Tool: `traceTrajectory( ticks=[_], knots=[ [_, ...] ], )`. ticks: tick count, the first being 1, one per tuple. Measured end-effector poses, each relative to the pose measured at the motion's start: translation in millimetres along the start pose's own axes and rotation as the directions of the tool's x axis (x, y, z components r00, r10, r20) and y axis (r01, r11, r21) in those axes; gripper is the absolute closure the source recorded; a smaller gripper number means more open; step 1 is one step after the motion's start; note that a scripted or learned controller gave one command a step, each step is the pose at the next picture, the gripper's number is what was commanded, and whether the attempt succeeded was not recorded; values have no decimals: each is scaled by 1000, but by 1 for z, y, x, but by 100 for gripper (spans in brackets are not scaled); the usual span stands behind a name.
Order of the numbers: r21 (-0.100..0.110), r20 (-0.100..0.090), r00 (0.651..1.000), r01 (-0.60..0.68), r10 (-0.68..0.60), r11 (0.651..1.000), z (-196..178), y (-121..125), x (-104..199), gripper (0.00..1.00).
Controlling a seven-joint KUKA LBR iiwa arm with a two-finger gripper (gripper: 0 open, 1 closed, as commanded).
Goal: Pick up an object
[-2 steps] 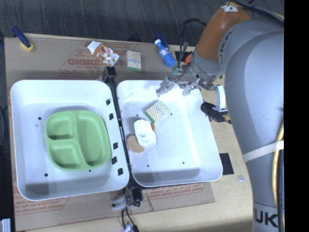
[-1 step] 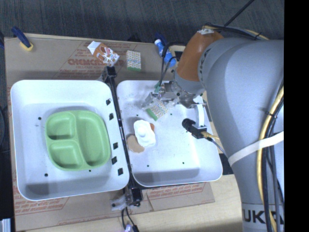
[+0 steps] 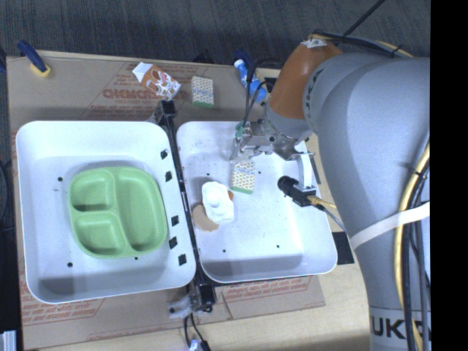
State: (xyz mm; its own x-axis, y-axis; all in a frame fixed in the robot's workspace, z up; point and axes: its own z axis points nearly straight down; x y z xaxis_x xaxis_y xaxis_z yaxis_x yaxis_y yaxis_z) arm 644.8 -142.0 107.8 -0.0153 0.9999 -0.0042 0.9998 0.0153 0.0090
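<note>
Right bin [image 3: 314, 251], grasp step in hand: gripper [image 3: 245, 151] hovering just above checkered sponge [image 3: 243, 175] near the bin's back wall, finger state impossible to tell, white object [image 3: 218, 201] lying close by; next probably calling for a straight descent and closing.
</note>
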Motion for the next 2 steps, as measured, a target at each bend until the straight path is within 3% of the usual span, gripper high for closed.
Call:
traceTrajectory(
  ticks=[1,2],
  knots=[
    [9,-7,1000,-9,9,1000,-86,-23,90,100],
    [11,-6,1000,-9,9,1000,-85,-23,89,0]
  ],
)
